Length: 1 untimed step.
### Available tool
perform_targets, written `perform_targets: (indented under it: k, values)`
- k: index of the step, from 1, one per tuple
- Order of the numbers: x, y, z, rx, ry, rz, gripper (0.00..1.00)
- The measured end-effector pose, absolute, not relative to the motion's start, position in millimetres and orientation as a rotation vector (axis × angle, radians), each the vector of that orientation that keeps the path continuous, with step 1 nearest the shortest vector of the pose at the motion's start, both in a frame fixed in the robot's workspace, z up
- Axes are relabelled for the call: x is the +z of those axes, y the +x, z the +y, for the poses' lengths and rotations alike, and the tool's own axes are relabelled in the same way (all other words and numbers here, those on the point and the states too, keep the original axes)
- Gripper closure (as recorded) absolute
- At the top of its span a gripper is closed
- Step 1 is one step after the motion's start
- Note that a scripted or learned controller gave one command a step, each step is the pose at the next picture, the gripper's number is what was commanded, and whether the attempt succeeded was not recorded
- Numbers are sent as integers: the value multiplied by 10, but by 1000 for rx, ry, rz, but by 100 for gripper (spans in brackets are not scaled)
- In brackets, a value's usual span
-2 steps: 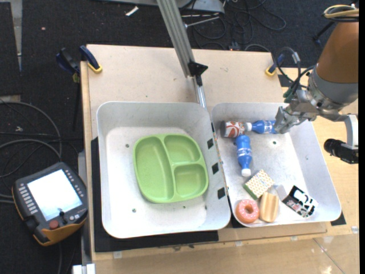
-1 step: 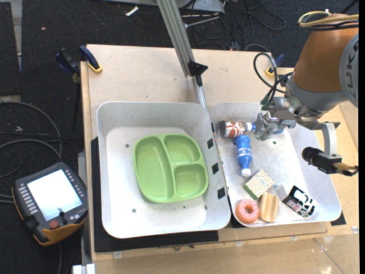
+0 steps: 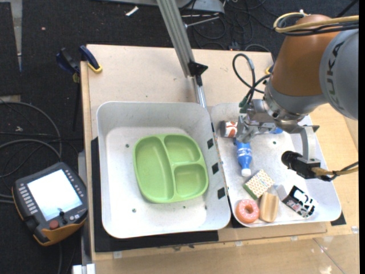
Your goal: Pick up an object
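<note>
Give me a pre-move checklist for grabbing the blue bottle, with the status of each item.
1. Gripper above the right bin: ok.
2. Gripper over the blue bottle: ok, at its upper end.
3. Bottle between the fingers: cannot tell.
4. Finger opening: cannot tell.
5. Room around the bottle: not ok, a small red and white object lies close by its upper end and a checkered block by its cap.
6. Green divided plate in the left bin, out of the way: ok.

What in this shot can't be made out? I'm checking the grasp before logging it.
- Gripper fingers: the wrist hides them, so open or shut is unclear.
- Bottle top end: under the gripper; contact unclear.
- Red-white item: partly behind the gripper, too small to identify.
- Black item: label too small to read.
</note>
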<state>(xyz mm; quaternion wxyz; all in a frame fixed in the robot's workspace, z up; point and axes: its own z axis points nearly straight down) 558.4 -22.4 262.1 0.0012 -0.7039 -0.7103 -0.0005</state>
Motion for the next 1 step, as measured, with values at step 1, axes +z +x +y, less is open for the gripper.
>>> perform_targets:
  k: [1]
  values:
    - [2461, 5498, 293, 1, -2210, -2228, 100]
